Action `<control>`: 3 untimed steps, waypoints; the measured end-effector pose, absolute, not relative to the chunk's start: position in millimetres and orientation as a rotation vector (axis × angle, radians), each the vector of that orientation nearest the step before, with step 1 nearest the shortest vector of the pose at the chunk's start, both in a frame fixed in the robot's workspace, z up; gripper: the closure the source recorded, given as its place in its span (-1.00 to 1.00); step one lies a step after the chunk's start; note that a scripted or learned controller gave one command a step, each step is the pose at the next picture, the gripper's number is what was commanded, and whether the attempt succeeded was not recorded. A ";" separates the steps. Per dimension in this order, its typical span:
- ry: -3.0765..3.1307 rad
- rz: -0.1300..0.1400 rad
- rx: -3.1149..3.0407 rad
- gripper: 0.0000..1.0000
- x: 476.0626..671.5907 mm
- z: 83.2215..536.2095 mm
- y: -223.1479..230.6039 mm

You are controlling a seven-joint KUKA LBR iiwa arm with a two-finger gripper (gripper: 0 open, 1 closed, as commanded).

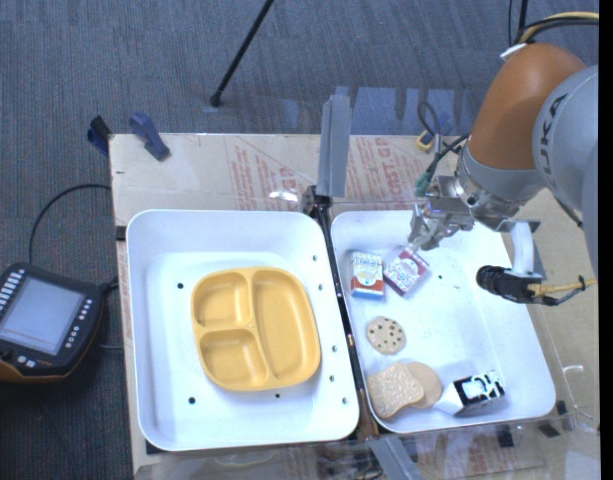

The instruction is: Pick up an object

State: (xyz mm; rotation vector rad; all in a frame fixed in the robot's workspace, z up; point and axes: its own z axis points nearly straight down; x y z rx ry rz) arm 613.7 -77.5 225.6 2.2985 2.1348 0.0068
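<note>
Hovering over far end of right bin, gripper hangs just above red-and-white carton; finger spread too small to tell, nothing seen between them. Second small carton lies just beside, left. Cookie, bread slices, black-and-white block nearer camera. Yellow divided plate in left bin. Advice: centre over one carton, descend straight, avoid nudging neighbour.
</note>
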 end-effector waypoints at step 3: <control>2.205 -0.007 2.245 -1.00 624.1 84.9 -123.9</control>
